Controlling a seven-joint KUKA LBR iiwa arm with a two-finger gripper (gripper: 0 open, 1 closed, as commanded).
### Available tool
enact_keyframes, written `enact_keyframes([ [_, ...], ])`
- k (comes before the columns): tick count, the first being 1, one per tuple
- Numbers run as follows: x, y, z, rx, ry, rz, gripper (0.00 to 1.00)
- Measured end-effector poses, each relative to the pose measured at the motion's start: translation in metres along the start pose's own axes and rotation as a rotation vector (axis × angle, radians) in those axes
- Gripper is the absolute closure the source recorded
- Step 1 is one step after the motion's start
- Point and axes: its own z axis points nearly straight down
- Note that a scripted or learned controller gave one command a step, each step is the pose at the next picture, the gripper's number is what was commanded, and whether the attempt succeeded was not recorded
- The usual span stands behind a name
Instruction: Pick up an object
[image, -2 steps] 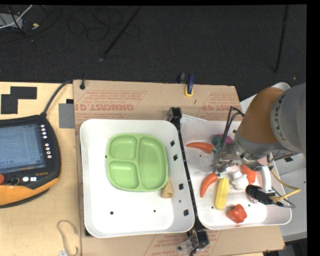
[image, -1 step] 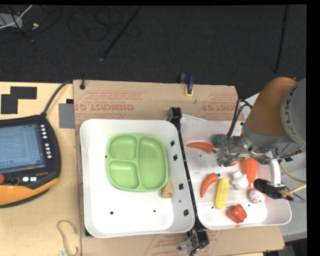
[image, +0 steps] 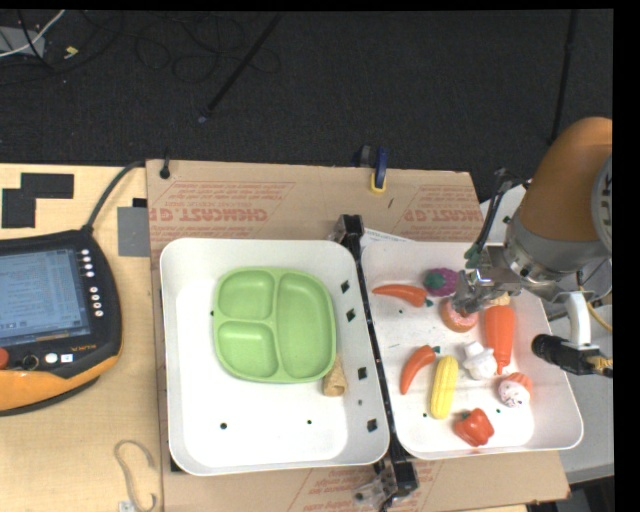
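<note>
Where the pincer (image: 478, 288) hovers, a pink-iced doughnut (image: 459, 316) lies flat.

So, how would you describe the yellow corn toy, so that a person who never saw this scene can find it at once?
Look at the right white bin, the one full of toy food. Near its front middle lies the corn, a yellow cob standing almost upright in the picture. It sits between a red-orange pepper on its left and a small white toy on its right, and it is the only yellow item there.
</note>
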Motion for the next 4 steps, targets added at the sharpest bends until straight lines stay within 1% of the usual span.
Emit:
enact_keyframes([
  [1,-0.002,0.0,-0.021,0.004,0.001,0.0,1.0],
  [2,0.049,-0.01,-0.025,0.005,0.002,-0.002,1.0],
  [3,0.091,-0.011,-0.027,0.005,0.002,-0.001,1.0],
  [4,0.139,-0.005,-0.012,0.006,0.001,0.0,1.0],
])
